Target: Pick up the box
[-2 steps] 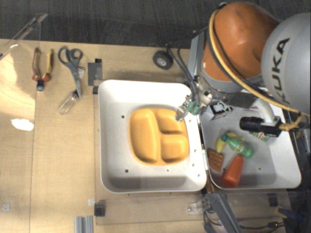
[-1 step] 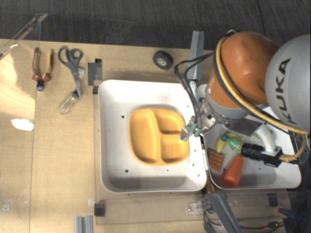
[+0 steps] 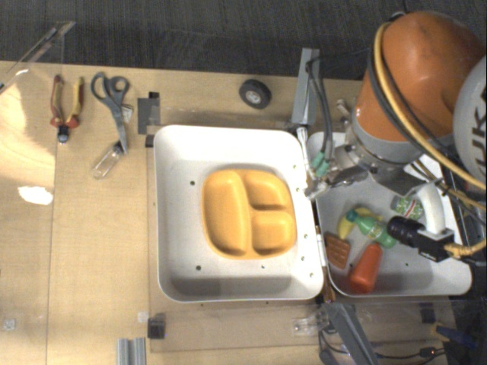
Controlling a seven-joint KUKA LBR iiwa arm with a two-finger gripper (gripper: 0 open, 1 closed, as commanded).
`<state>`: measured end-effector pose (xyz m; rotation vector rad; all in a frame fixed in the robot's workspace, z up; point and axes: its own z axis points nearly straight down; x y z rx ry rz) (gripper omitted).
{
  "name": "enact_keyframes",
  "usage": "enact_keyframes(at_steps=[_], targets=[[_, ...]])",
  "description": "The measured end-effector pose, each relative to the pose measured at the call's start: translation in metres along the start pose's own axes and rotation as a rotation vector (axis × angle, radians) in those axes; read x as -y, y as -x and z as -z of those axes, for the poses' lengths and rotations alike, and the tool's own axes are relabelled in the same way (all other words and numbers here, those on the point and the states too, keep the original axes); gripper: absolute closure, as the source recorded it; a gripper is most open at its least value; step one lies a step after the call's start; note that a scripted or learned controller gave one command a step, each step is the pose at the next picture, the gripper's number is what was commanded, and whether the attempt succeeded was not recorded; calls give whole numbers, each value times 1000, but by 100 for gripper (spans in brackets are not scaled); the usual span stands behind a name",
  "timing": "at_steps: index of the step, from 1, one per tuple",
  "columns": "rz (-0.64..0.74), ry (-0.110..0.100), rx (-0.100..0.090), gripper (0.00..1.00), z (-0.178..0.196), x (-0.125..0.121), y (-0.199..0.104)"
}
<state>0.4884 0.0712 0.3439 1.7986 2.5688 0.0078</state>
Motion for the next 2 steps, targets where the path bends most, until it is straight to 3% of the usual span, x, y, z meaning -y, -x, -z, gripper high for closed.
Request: enact_keyframes(at_steps=[1,2], targets=[[189,-2,0,100,-55,-22,56],[-182,-4,-1,100,-74,11,29]])
